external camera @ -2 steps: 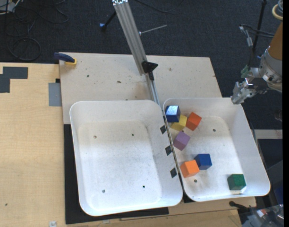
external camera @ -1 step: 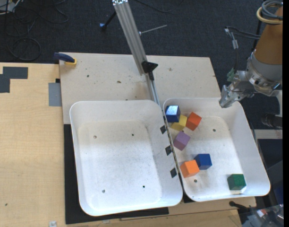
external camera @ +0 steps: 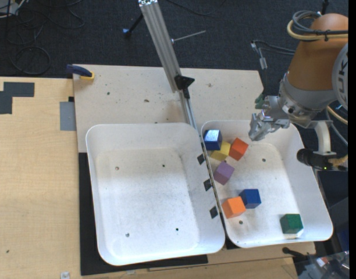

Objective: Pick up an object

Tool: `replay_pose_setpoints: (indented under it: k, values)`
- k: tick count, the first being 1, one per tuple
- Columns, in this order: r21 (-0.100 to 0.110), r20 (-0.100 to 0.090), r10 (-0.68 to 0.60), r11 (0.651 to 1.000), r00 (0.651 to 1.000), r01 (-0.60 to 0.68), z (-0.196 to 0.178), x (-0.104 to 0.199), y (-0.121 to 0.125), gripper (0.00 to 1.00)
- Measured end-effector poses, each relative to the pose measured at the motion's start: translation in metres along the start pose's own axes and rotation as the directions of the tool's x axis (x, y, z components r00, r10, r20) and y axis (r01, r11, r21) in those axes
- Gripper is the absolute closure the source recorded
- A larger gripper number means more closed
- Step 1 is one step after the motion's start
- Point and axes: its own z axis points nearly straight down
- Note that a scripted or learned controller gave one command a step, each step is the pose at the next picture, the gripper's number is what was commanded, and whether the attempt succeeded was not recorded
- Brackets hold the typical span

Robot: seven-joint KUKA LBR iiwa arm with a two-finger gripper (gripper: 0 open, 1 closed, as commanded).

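Pale bench top (external camera: 131, 92) under dark carpet, bearing two shallow white plastic bins side by side: left white bin (external camera: 108, 150) and right white bin (external camera: 309, 205), split by a slanting grey metal rail (external camera: 166, 45). Grey arm with an orange band, reaching in from the right, two-finger gripper (external camera: 260, 128) hanging over the upper rim of the right white bin, nothing between its tips; whether parted or closed, cannot tell at this slant and blur. Nearest candidate: small orange-red cube (external camera: 239, 148), lying at about seven o'clock from the gripper, near but apart, turned corner-on. Touching it toward nine o'clock, small yellow block (external camera: 222, 151); just above that, blue cube with a pale top face (external camera: 212, 138) against the rail. Below the cluster at six o'clock, small purple cube (external camera: 224, 171). Farther down the bin, orange cube (external camera: 234, 206) touching dark blue cube (external camera: 251, 197), and green cube (external camera: 292, 223) alone at the five o'clock corner, well apart. Likely call: short shift down-left and a descent onto the orange-red cube, with crowding by the yellow neighbour as the risk.
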Motion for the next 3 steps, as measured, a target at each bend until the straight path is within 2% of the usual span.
replay_pose_setpoints:
  k: [2,3]
  values:
    - [0.002,0.001,0.000,1.000,1.000,0.000,0.034,0.098,-0.038,1.00]
    - [0.001,0.001,0.000,1.000,1.000,0.000,0.032,0.145,-0.070,1.00]
